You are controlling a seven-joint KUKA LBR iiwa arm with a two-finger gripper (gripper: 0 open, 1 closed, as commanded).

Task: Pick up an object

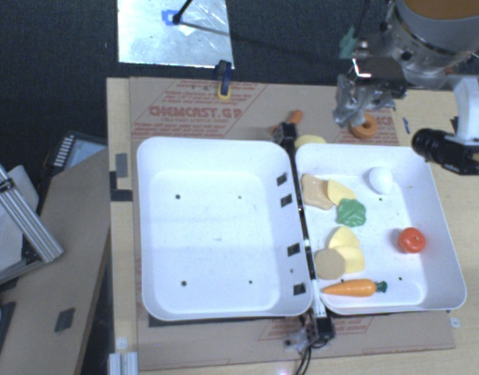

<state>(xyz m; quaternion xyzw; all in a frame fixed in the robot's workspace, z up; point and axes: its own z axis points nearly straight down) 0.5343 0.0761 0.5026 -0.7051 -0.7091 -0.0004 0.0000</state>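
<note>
Fingers (353, 116): metal, hung at roughly one o'clock of the view, above the table's far strip and just past the right bin's back rim; spread of the fingers not discernible at this angle, nothing seen between them. Gripper: same station, under the grey wrist and orange band of the arm (434, 14).

Nearest to fingers: small brown ring (365, 126), just beside at four o'clock, on the table outside the bin; orange-tipped piece (294, 118) at nine o'clock, also outside.

Right bin (438, 233), contents, far to near: pale yellow lump (309, 141) at the back-left corner rim; white egg (379, 180); tan slice (317, 191) touching a yellow wedge (340, 191); green leaf piece (351, 212); red tomato (411, 240); second yellow wedge (344, 239) touching a tan round (330, 264); carrot (352, 288) along the near wall.

Left bin (169, 209): bare white floor.

Step judged: approach, no object yet chosen or gripped. Next move judged: travel toward six o'clock over the right bin, then descent on one isolated item, egg or tomato being well apart from neighbours.
</note>
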